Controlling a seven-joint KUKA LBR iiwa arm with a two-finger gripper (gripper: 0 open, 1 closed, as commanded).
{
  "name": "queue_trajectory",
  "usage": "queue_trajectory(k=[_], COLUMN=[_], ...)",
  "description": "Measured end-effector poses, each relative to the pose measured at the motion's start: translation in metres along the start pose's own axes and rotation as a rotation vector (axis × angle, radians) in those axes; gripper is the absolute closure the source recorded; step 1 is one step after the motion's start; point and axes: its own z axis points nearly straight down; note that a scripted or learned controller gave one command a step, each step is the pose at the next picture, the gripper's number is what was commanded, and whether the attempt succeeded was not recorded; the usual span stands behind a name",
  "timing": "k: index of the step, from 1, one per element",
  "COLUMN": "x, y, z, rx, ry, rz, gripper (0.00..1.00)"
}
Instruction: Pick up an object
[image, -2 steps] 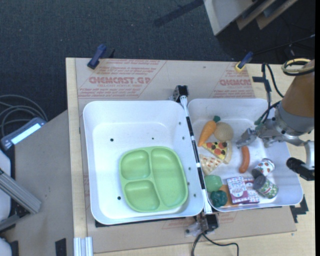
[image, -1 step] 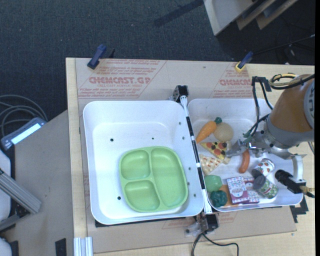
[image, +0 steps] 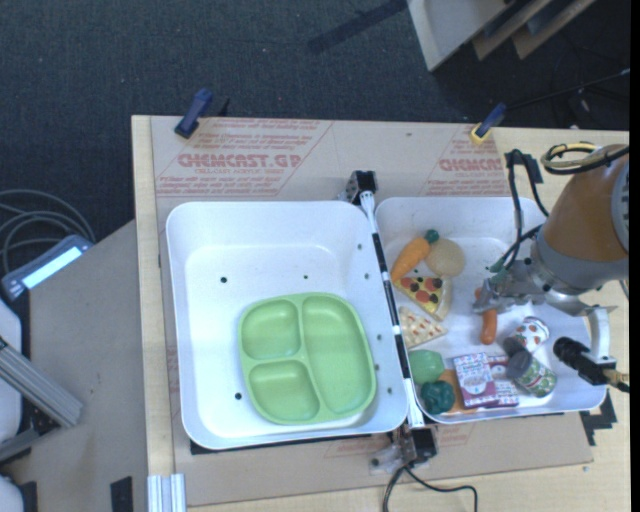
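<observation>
I've got the gripper (image: 492, 298) right above the little sausage (image: 488, 326) (grip state, can't tell), nothing lifted yet.

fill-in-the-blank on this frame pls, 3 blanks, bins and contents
The green divided tray lies in the ____ bin.
That tray has ____ compartments.
The toy carrot lies in the ____ bin, where the gripper hovers.

Missing words: left; three; right

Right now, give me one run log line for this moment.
arm: over right bin | gripper: low, just above small sausage | grasp: none seen | left bin: green tray
</observation>
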Motion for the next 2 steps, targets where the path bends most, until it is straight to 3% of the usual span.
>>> queue_trajectory(k=[1,2], x=[0.082,0.130], y=[0.034,0.027], z=[-0.088,-0.151], rx=[0.004,0.005], ry=[0.003,0.003], rz=[-0.002,-0.002], gripper=[1.00,1.00])
